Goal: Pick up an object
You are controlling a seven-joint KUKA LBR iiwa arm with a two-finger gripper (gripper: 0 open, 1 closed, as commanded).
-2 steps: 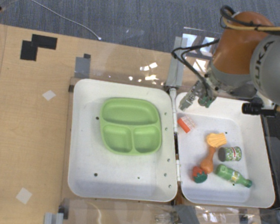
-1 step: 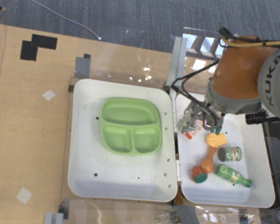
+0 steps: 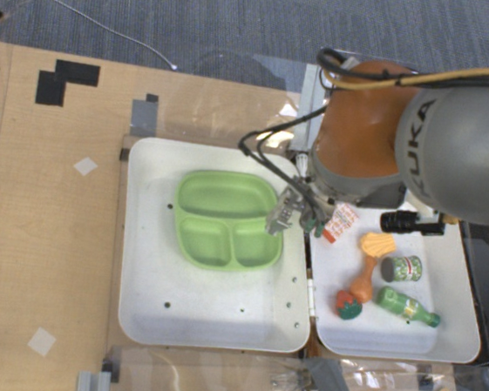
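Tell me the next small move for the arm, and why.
Probably shift the gripper toward the right bin before descending: it hangs at the green divided tray's right edge in the left bin, a hard shape to pinch, while the green bottle and small can lie apart.

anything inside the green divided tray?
The green tray's three compartments look bare. The tool and arm overhang its right rim, so that edge is hidden.
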